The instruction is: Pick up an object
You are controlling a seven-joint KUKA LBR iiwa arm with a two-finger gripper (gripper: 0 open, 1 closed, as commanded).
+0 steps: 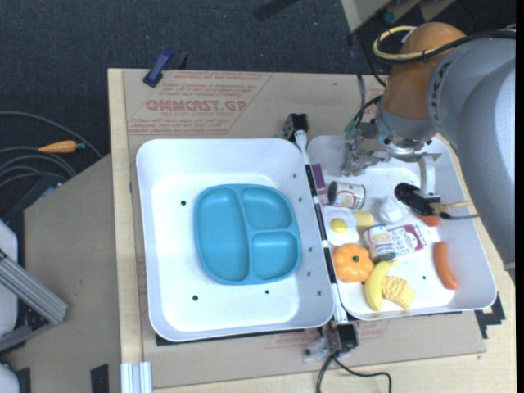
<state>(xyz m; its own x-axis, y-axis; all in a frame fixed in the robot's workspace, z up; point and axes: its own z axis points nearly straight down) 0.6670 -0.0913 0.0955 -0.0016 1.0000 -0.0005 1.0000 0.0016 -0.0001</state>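
camera view | gripper (359, 155) hangs over the far end of the right bin (475, 289), no toy in its claw | small can (347, 195) lies just below it | tip: go straight down, squeeze the can's middle, lift slowly

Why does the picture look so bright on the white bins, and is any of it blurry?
In the camera view, overhead light washes out the left bin, with soft glare on the blue tray; the big grey arm, nearest the lens, looks soft, and the gripper is slightly blurred.
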